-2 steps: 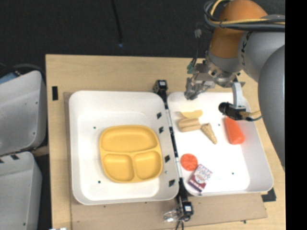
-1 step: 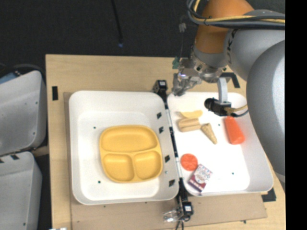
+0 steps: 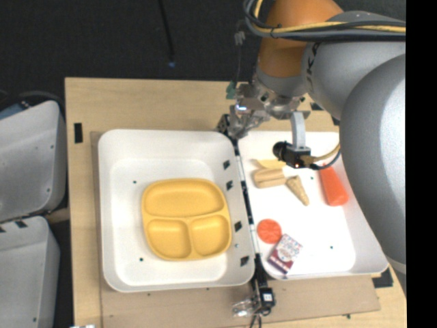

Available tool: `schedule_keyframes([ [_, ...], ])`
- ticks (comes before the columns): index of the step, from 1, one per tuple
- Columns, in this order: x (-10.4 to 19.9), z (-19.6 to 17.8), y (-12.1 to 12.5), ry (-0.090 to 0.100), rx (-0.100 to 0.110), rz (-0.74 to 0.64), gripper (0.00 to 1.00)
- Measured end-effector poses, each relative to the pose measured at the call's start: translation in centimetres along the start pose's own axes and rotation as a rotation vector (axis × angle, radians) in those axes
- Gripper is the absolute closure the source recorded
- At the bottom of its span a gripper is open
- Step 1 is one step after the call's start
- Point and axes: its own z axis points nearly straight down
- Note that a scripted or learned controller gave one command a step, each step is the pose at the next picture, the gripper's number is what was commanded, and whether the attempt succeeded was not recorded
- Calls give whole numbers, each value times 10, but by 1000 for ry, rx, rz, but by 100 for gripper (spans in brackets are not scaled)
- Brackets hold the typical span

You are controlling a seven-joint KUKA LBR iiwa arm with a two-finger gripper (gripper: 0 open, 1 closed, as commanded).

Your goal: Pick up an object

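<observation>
In the left bin you have a yellow divided plate, flat, three compartments, sitting near the bin's middle. In the right bin you have a tan wooden block near the left wall, a small cone-shaped tan piece just beside it, and an orange carrot-like stick toward the right edge. Near the front left corner lie a red disc and a small printed packet, touching.
</observation>
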Motion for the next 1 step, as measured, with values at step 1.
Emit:
schedule_keyframes([
  [1, 51, 7, -4, -1, 2, 1, 100],
])
